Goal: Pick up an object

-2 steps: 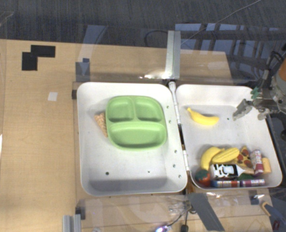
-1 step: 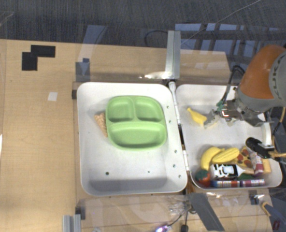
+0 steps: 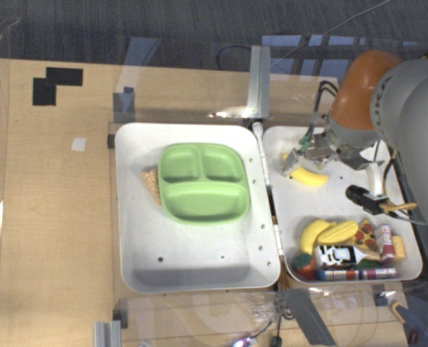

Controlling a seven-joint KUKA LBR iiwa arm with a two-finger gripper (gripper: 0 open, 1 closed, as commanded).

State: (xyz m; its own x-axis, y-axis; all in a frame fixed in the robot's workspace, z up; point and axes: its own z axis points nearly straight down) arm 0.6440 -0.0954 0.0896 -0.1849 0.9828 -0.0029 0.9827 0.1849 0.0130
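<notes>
the gripper point(image 3: 301, 157) hangs low over the far part of the right bin point(image 3: 283, 194), just beside and slightly beyond a small yellow banana point(image 3: 307, 178) that lies alone on the bin floor, and whether the claw is spread or clenched i cannot tell at this size. this looks like the approach step of the pick, nothing visibly lifted. next it likely needs to settle squarely over the banana, well apart from the heap of toys point(image 3: 348, 251) at the bin's near end, and clamp across it.
</notes>
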